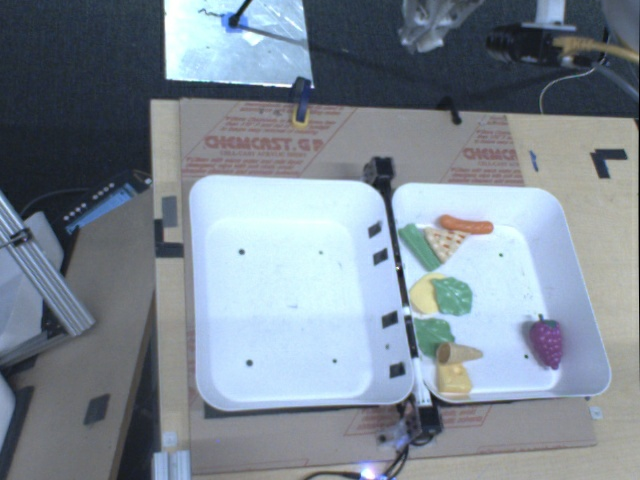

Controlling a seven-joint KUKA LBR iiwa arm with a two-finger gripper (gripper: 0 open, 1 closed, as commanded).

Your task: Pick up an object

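In the right bin (575,258), toy foods crowd the left wall: a yellow cheese wedge (454,378) and cone (458,353) at the near corner, lettuce (452,295), a pizza slice (445,242) and a sausage (466,225) farther back, while purple grapes (545,341) sit alone by the right wall. The left bin (280,288) gives open floor. Beyond the bins the board (270,138) reads "CHEMCAST GP", and the gripper (432,28) hangs past the bench's far edge, blurred, so whether its jaws are wide or closed I cannot tell.

A shiny metal sheet (238,26) lies at upper left, a yellow clamp (300,103) grips the cardboard sheet's (300,138) top edge
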